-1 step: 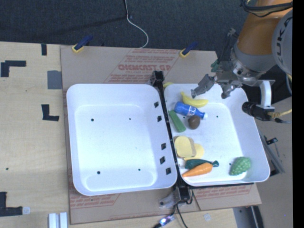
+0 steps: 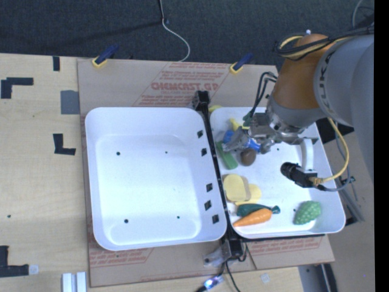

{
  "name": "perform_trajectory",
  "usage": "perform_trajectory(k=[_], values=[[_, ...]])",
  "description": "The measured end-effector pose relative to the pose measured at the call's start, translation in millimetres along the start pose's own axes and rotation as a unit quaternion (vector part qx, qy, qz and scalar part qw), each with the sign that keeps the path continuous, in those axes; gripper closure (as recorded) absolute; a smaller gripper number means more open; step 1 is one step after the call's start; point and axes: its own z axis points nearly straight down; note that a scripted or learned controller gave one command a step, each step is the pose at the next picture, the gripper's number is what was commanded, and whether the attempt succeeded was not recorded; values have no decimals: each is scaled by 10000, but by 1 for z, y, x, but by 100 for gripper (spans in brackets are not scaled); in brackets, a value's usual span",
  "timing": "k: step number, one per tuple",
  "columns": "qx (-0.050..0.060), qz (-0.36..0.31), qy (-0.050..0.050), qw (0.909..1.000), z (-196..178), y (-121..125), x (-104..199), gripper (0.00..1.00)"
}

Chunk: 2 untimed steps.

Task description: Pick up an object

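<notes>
The grey arm's gripper point(image 2: 248, 143) sits low in the right white bin point(image 2: 322, 224), among small toys beside a brown rounded object point(image 2: 247, 157); finger state cannot be determined.

A robotics lab: two white bins point(image 2: 146, 181) sit on a cardboard sheet point(image 2: 176, 87) clamped to a wooden bench point(image 2: 36, 181), dark carpet point(image 2: 79, 17) at the far side, a cable point(image 2: 173, 32) trailing across it.
</notes>
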Motion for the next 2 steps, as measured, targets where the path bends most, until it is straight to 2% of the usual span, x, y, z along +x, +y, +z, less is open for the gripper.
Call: perform_trajectory(k=[1,2], values=[[-37,23,-21,10000,94,29,-62,0],[-42,1,-10,10000,79,29,-58,100]])
